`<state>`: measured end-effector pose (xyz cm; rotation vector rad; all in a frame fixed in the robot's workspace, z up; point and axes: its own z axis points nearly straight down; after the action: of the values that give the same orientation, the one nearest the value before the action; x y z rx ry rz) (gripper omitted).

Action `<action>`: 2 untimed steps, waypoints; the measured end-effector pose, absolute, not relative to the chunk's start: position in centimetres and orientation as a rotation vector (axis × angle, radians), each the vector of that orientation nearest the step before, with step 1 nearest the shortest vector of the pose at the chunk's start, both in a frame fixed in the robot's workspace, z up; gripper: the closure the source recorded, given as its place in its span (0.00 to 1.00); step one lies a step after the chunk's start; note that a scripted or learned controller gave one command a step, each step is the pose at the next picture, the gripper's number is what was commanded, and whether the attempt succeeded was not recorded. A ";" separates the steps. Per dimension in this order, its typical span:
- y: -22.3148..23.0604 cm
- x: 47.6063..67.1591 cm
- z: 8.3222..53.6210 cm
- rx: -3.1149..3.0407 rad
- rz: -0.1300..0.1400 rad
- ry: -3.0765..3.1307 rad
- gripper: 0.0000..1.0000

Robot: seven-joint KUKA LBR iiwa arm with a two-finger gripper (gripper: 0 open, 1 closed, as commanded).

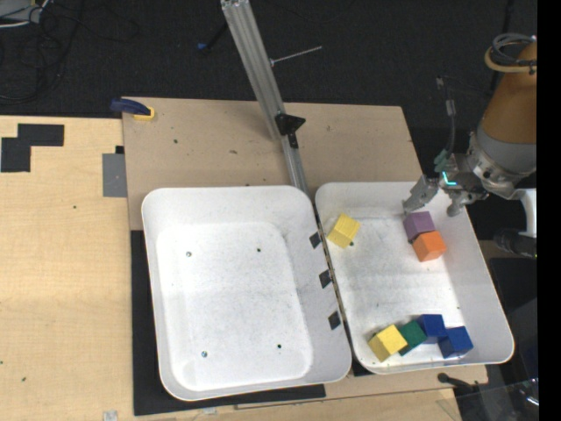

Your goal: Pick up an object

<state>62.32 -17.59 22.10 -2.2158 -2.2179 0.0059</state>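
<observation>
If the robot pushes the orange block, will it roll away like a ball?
Probably not. The orange block looks like a cube with flat faces, so it should slide, not roll. It touches the purple block, so a push might shove that one too. It looks solid and stiff, unlikely to squash.

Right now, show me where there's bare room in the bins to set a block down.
The left bin has a bare floor. In the right bin, the middle is free, bordered by the yellow block, the orange block and the corner cluster. It is crowded near the gripper, by the purple block.
</observation>
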 end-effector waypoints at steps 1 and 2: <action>-17.6 62.4 22.3 -2.216 0.003 -2.223 0.00; -16.6 62.5 16.6 -2.213 0.006 -2.220 0.00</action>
<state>62.45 -16.57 16.57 -2.2128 -2.2196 0.0064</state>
